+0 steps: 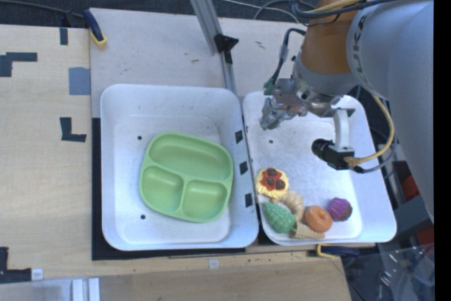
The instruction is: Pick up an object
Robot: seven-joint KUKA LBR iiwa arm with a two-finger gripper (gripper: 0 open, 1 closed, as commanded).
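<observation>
The big grey arm came in from the right, orange band bent over the right bin, wrist pointing down. The jaws sat low over bare bin floor near its top-left corner; couldn't tell how far apart they were, nothing visibly in them. Left of the jaws lay a smooth green divided plate. Below them sat lumpy toy food: pizza slice, green piece, orange donut, purple piece.

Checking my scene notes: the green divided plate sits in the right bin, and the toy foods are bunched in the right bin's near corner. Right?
Not quite. The camera view shows the green divided plate in the left bin; the toy foods are bunched in the right bin's near corner.
</observation>
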